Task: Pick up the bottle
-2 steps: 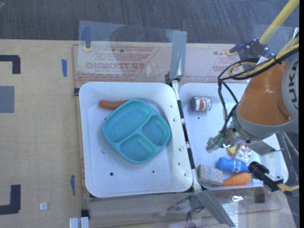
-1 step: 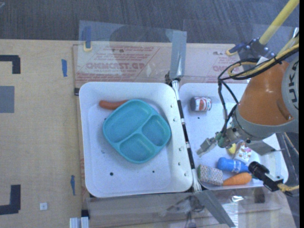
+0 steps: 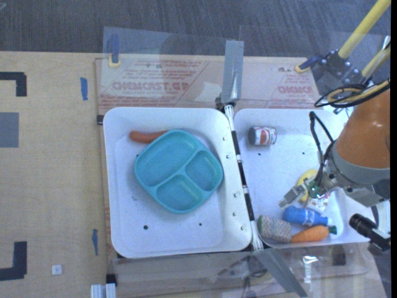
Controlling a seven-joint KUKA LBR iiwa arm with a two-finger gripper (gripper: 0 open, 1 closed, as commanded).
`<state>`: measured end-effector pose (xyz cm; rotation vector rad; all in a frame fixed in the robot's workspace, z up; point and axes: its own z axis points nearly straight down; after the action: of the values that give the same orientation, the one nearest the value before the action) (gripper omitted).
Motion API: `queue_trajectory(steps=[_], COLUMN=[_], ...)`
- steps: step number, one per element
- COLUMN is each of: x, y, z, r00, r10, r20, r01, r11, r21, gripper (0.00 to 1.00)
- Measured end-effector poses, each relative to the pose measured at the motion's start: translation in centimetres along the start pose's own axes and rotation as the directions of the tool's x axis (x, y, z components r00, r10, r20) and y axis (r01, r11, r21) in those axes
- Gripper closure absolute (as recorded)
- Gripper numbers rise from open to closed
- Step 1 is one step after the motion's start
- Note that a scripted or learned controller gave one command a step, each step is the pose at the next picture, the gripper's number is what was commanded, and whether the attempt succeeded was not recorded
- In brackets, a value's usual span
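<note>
Bottle [image 3: 306,216] lies flat near the right bin's [image 3: 279,160] front edge, so the pincer [image 3: 310,193] hovers just above, spread.

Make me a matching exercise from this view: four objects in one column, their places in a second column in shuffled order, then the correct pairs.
Objects:
1. blue bottle
2. turquoise divided plate
3. small can
4. carrot

Places:
A. near the far wall of the right bin
B. middle of the left bin
C. near the right bin's front edge, just in front of the bottle
D. right bin, just below the gripper

Pairs: 1-D, 2-B, 3-A, 4-C
</note>
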<state>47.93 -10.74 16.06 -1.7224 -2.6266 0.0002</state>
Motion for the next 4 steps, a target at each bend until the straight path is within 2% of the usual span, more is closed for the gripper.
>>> queue_trajectory(steps=[1, 2, 3, 4], x=[-0.7, -0.8, 4.0, 4.0], y=[0.1, 0.1, 1.8, 1.8], z=[7.2, 6.2, -5.5, -5.5], r00=[0.986, 0.987, 0.999, 0.999], r10=[-0.164, -0.16, 0.046, 0.046], r20=[0.007, 0.01, 0.002, 0.002], r01=[0.165, 0.16, -0.046, -0.046], r11=[0.986, 0.987, 0.999, 0.999], r21=[-0.01, -0.013, -0.002, -0.002], gripper=[0.0, 1.0, 1.0, 0.0])
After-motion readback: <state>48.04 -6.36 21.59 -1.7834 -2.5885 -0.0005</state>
